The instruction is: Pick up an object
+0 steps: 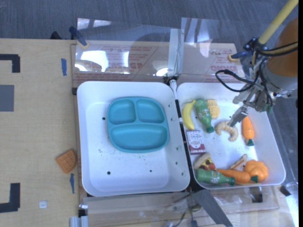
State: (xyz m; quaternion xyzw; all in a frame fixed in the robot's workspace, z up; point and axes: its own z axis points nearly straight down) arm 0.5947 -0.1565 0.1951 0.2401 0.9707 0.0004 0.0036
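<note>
While my arm reaches in from the right, my gripper (235,118) hangs low over the right bin (277,150), its tip just above the tan curled pastry (228,129) that lies near the bin's middle. How far my fingers are spread I cannot tell; they blur into one dark slanted shape, and I see nothing clamped between them.

Just right of the pastry lies a small carrot (247,128), pointing along the bin's length. Toward the back of the bin sit a banana (188,115), a green bottle (204,114) leaning across it, and a piece of corn (213,108) touching the bottle's far side. A red and white packet (195,141) lies beside the divider, below the banana. Along the near edge are a pizza slice (204,161), a second green bottle (214,176) lying flat, a long carrot (235,175) against it, an orange pepper (256,170), and a breadstick (238,161) resting between them.

The left bin (90,141) holds a blue divided plate (137,124), flat and right way up. A waffle (66,160) lies on the bench outside that bin's left wall.
</note>
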